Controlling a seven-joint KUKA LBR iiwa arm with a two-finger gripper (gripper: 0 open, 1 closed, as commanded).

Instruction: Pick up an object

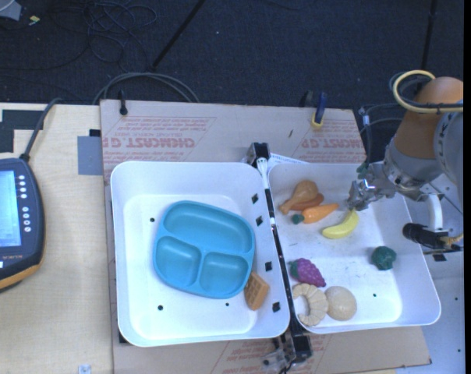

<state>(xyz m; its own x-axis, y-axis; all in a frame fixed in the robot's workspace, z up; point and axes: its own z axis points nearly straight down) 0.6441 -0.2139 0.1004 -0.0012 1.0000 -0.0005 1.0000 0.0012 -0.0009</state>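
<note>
Camera view looks down on two white bins side by side: the left bin (134,201) carries a blue divided plate (204,248) with a waffle piece (256,291) touching its lower right corner, and bare floor remains along the bin's left and bottom sides. The right bin (411,306) holds the small toy foods. The grey arm (423,142) reaches in over that bin's upper right edge, and its gripper (360,195) hangs just above the upper tip of the banana (341,225); whether it touches the banana or how the jaws stand cannot be told, and nothing is seen between them. Beside the banana lie a carrot (320,213) and a chicken drumstick (300,195), close together. Lower down sit a round cream bun (340,303), a shell-like pastry (310,303) and purple grapes (307,271) near the centre divider. A green lump (384,257) lies apart, with open floor around it.
</note>
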